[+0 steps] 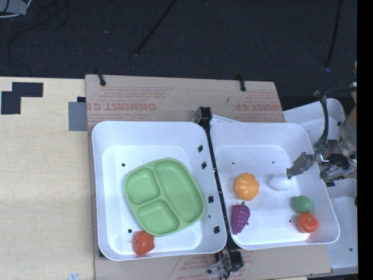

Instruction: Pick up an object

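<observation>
Bench surface: pale wood at left, dark carpeted floor with cables beyond. Cardboard sheet (175,101) under both bins, printed in red; the lettering is upside down and too blurred to read with certainty.

Left bin (111,134): green divided plate (164,196), three compartments, lying flat and angled, taking most of the floor. Red-orange fruit (143,242) at the near-left corner, just beside the plate's edge. Bare strips of floor along the far and left walls.

Right bin (262,133): orange pumpkin-shaped piece (246,186) left of centre; purple grape bunch (239,216) just beneath it, close to the dividing wall. White egg-like object (280,183) mid-bin. Green round fruit (302,203) and red-orange tomato-like fruit (307,222) near the right wall, touching or nearly so. Far half of this bin is open floor.

Gripper (298,166): entering over the right rim, one grey finger slanting down to the white object's upper right edge, apparently touching. Whether the fingers stand apart or closed cannot be told; nothing is seen clamped between them.
</observation>
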`<state>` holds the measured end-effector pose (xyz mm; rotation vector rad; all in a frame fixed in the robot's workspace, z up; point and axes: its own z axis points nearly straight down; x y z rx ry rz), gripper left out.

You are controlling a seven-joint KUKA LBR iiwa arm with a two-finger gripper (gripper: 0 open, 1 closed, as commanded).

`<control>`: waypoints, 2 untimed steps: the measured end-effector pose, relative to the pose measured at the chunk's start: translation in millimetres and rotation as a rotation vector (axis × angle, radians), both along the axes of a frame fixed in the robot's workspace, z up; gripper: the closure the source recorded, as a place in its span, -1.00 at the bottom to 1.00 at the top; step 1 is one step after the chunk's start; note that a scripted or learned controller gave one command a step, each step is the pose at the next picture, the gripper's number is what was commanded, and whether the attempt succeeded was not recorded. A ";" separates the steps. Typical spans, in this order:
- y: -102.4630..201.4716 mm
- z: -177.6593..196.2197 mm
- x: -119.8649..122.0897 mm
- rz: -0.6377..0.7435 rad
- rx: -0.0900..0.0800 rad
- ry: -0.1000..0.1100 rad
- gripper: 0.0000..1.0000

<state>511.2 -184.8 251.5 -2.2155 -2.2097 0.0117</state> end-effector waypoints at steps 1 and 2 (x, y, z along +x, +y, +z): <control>0.1 5.7 2.2 0.003 -0.002 -0.011 -1.00; -2.1 -50.6 -8.1 0.002 -0.001 -0.006 -1.00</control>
